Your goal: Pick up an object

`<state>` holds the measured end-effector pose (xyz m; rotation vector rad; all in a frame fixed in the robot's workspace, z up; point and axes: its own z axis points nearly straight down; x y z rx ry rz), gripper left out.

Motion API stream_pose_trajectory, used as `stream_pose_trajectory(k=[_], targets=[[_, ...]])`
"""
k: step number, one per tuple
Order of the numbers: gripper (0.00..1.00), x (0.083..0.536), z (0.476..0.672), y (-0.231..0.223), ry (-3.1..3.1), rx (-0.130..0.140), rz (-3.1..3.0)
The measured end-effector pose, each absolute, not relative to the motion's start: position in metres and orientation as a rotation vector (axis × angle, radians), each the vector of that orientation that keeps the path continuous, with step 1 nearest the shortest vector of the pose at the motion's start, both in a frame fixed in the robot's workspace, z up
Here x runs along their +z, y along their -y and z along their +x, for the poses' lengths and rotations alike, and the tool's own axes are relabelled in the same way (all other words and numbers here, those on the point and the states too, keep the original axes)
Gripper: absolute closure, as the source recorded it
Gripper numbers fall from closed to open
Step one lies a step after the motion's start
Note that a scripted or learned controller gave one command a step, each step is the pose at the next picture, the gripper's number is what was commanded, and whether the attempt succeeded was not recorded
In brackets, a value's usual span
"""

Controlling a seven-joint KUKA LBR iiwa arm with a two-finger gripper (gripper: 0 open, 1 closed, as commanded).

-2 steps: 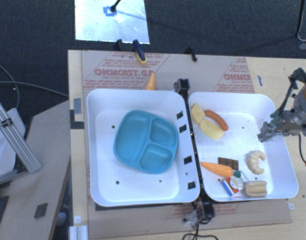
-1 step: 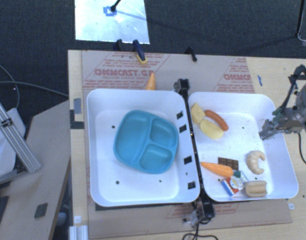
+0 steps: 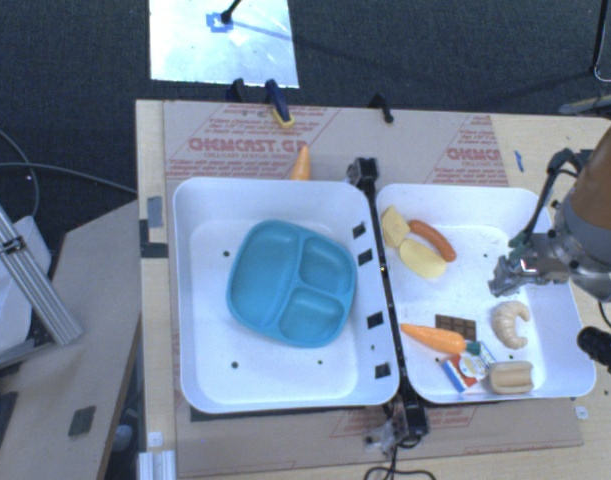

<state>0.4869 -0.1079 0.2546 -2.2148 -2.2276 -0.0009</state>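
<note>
Hovering above croissant, tool tips blurred; arm cropped right.

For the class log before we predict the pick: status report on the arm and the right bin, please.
End effector low over the right bin, above the croissant. Nothing seen between its fingers. Chocolate bar and carrot lie nearby.

A divided tray lies in the left bin; toy foods lie in the right bin.

Dark carpet floor; pale shiny sheet lying on it; aluminium frame rail at left.
</note>
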Motion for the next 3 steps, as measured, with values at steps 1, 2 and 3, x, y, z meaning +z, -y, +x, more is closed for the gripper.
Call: stream_pose_trajectory(k=[1, 2, 3], targets=[[1.0, 0.267, 0.488, 0.109, 2.234, -0.005, -2.214], [1.0, 0.277, 0.489, 0.109, 2.242, -0.007, -2.208], [1.0, 0.288, 0.49, 0.108, 2.251, -0.011, -2.202]])
